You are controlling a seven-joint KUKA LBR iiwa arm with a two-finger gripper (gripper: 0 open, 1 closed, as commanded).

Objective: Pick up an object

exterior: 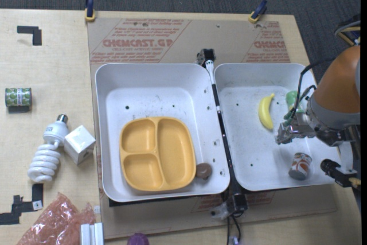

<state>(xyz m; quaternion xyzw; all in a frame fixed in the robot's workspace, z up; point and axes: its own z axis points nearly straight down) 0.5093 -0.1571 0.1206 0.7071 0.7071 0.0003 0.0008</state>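
Grey arm [343,94] from the right, orange band above wrist, gripper [285,133] low.

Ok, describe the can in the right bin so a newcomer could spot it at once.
Start at the right bin, the one the arm reaches into. Near its front right corner lies a small can, just below the gripper. Unlike the yellow banana further back, it is short and cylindrical with an orange and white label.

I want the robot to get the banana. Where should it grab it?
Probably across the middle of the banana, coming straight down from above. It lies flat and curved in the right bin, its long axis running up-down in view, so the gripper should close on its narrow sides.
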